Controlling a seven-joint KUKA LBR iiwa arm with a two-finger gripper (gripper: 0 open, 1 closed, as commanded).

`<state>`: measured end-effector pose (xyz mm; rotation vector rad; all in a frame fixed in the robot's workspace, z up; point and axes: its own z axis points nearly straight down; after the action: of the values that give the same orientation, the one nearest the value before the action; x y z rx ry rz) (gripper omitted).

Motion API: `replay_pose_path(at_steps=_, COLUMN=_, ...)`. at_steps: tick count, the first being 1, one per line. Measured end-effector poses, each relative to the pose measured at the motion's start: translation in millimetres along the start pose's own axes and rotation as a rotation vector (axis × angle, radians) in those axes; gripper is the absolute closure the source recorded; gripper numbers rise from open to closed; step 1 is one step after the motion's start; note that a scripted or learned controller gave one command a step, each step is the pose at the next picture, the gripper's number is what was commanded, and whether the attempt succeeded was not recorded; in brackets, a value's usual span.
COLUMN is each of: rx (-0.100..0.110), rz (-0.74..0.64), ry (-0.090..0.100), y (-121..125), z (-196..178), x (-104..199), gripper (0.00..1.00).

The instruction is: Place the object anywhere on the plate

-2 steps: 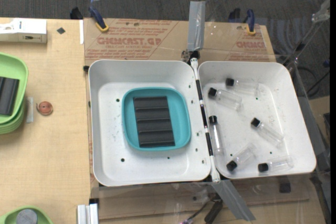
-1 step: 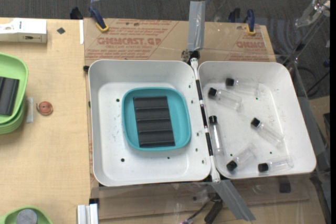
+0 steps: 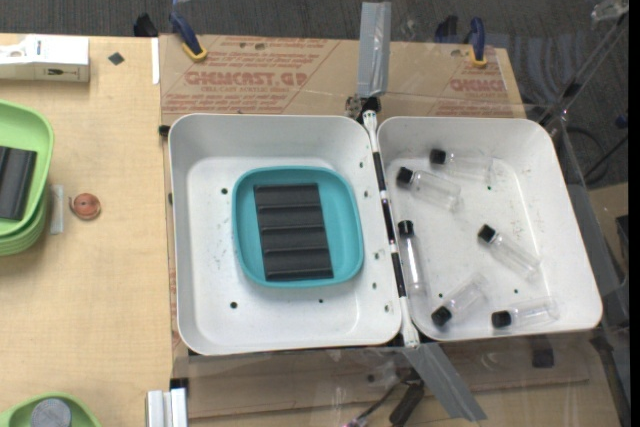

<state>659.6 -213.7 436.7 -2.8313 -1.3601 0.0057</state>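
Nearest, along the right bin's (image 3: 560,165) near edge, lie two clear vials with black caps (image 3: 455,303) (image 3: 520,316). Farther in, a third vial (image 3: 505,250) rests mid-bin, and a fourth (image 3: 408,255) lies against the left wall. Beyond them, two more vials (image 3: 428,187) (image 3: 455,159) sit toward the far left corner. Left of all these, the left bin (image 3: 200,305) holds a teal plate (image 3: 345,215) with a dark ribbed insert (image 3: 292,231). I cannot tell the gripper's state; nothing holds a vial.
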Motion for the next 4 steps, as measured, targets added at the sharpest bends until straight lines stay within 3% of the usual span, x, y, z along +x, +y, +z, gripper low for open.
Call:
replay_pose_path(at_steps=1, rx=0.001, rz=0.0, ry=0.0, y=0, z=0, x=0, gripper=0.0)
replay_pose_path(at_steps=2, rx=0.001, rz=0.072, ry=0.0, y=-10, z=150, x=1, gripper=0.0)
replay_pose_path(at_steps=3, rx=0.001, rz=0.099, ry=0.0, y=-18, z=29, x=-13, gripper=0.0)
replay_pose_path(at_steps=4, rx=0.0, rz=0.214, ry=0.0, y=-8, z=-3, x=-5, gripper=0.0)
